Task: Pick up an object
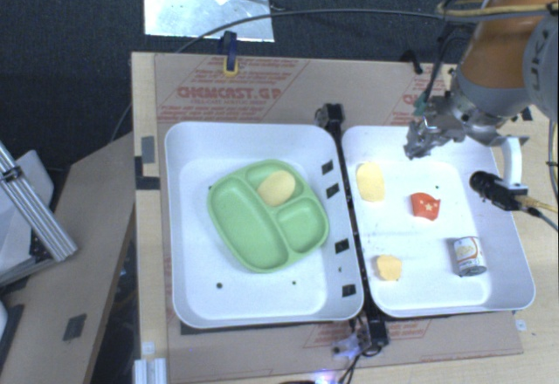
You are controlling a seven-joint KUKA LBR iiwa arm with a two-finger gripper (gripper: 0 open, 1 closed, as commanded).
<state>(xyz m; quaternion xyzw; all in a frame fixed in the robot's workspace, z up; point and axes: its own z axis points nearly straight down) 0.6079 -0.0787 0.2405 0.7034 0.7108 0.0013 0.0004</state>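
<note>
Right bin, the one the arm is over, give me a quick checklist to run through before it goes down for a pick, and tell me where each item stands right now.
1. Pickable things lie in the right bin: ok. A yellow block, a red piece, a small yellow chunk and a can are there.
2. Targets spaced apart: ok, none touches another.
3. Gripper free of any object: ok, nothing shows between its tips.
4. Gripper lined up over a target: not ok. It hangs near the bin's far edge, beyond the yellow block.
5. Finger opening: cannot tell.
6. Can's pose suits a grasp: cannot tell. It appears to lie on its side near the bin's right wall.
</note>
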